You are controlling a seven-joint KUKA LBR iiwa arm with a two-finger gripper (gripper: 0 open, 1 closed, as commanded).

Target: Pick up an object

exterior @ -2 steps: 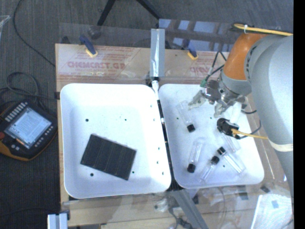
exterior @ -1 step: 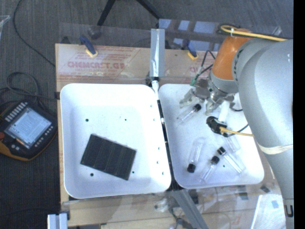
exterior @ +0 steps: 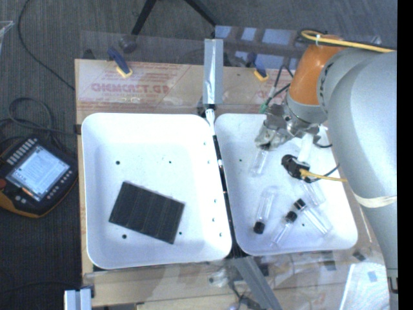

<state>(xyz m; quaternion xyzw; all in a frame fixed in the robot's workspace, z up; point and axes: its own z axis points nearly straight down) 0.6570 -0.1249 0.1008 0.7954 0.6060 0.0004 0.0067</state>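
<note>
Reaching arm: the grey arm with an orange band enters from the right, over the right white bin (exterior: pixel 335 241).
Gripper: the two-finger gripper (exterior: pixel 266 142) hangs low at that bin's upper part; whether it is open or closed I cannot tell.
Task things: a clear plastic vial (exterior: pixel 260 161) lies just below the gripper; three more clear black-capped vials (exterior: pixel 264 208) lie near the bin's lower half.
Left white bin (exterior: pixel 97 134): a flat black ribbed rectangular panel (exterior: pixel 146 212) lies tilted in it.
</note>
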